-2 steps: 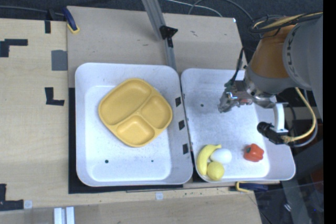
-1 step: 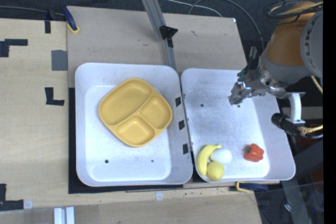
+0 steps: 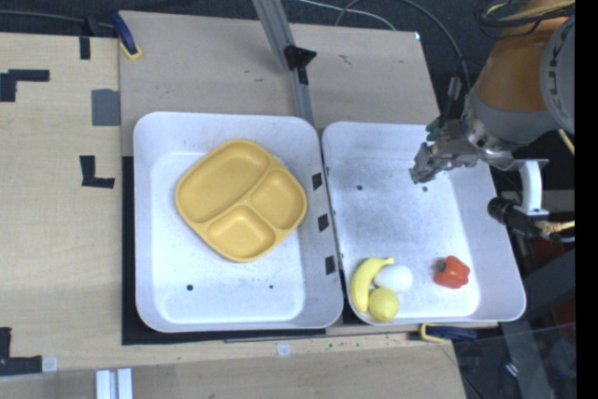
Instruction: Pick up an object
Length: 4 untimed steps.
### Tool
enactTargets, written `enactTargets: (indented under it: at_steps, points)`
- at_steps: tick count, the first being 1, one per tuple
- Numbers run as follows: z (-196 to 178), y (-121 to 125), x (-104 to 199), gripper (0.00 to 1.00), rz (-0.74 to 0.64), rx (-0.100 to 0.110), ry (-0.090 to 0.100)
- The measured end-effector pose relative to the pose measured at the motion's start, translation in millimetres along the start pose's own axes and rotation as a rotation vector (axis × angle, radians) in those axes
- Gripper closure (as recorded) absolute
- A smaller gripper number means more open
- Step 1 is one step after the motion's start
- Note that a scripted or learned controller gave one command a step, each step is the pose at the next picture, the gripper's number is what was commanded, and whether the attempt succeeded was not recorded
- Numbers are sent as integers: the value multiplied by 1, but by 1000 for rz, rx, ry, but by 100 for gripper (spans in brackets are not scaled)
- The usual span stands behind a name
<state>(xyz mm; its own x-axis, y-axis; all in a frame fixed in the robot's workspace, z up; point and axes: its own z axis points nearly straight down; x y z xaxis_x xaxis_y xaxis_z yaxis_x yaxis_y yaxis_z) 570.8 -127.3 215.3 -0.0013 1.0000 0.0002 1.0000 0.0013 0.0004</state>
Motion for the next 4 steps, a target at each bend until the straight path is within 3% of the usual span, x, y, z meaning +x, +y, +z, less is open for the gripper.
enactTargets:
  at_steps: [4]
  points:
    - [-1, 67, 196, 100, -4, 1, 2]
